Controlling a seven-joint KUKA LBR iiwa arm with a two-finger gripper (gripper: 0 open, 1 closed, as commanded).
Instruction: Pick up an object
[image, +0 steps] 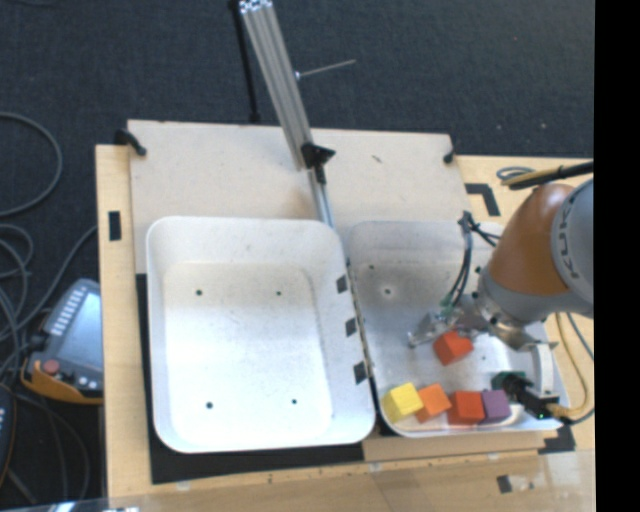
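Nearest the camera, a row of four small blocks is being shown along the near wall of the right bin (400, 250): a yellow cube (404, 401), an orange block (433, 400), a red-orange block (467, 407) and a purple block (496, 404), set side by side and touching or nearly so. Their faces are looking matte and flat-sided, with the yellow one turned slightly askew.

Just beyond them, a separate orange cube (453, 347) is being seen tilted on an edge, directly at the tip of the claw (447, 330). Metallic finger parts are being made out to the cube's left and above it, but whether the cube is being gripped, and how wide the claw is being held, cannot be told.

The arm's orange band (525, 245) is being shown as smooth and rounded above the grey wrist. The left bin (240, 235) is a shallow white tray with rounded corners, speckled with dark flecks. Both bins are being carried on a pale wooden tabletop (115, 300).
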